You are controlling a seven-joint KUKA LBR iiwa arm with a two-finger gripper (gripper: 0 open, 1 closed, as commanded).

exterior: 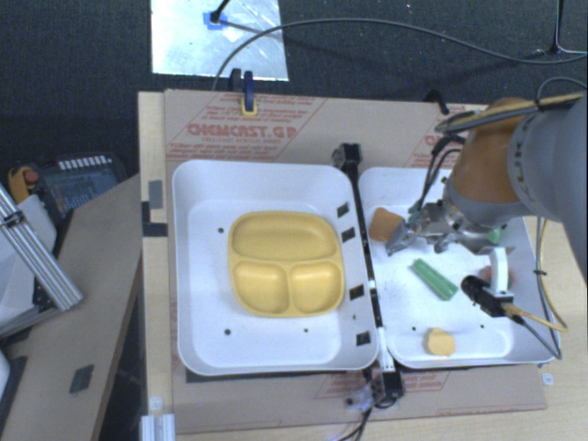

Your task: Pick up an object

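Two shallow white plastic bins sit side by side on the bench (154,246), over a brown printed sheet (294,122).

The left white bin (197,246) holds one thing: a yellow plastic divided tray (283,263). The tray has one long compartment at the far side and two smaller ones nearer the camera. It lies flat around the middle of the bin.

The right white bin (404,324) holds three loose pieces:
- An orange-brown wedge-shaped piece (384,221) lies near the bin's left wall at the far end.
- A green bar-shaped block (434,278) lies slantwise around the middle.
- A yellow-orange rounded piece (441,342) lies near the front wall, well apart from the other two.

The grey arm with its orange band (514,168) reaches over this bin. Its jaws are just right of the wedge and above the green bar. Whether they stand wide or narrow cannot be told, and nothing is seen between them.
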